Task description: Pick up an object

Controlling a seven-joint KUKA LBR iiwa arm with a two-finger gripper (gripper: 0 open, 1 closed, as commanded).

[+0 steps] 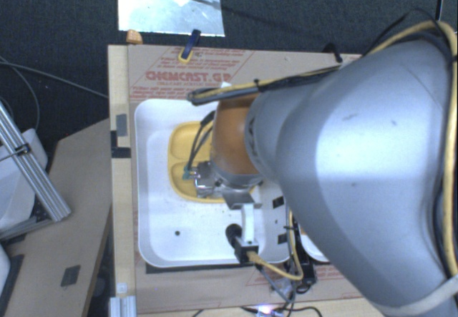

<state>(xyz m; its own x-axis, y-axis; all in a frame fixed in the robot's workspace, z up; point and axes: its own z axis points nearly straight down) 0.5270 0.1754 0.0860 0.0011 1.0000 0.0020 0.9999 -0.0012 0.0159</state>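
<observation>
A yellow, dish-like object (182,158) lies in the left white bin (153,194), near its far middle. My gripper (209,184) hangs straight down over the dish's right half, seen from above below the orange band. The wrist and the large grey arm hide the right part of the dish and whatever is under the gripper. A small teal piece (187,174) shows at the gripper's left edge, over the dish.
A tiny dark speck (177,233) lies on the bin floor near the front. A sliver of the right bin (316,248) peeks out under the arm. Printed cardboard (193,74) lies behind the bins, bearing a blue and yellow item (189,45).
</observation>
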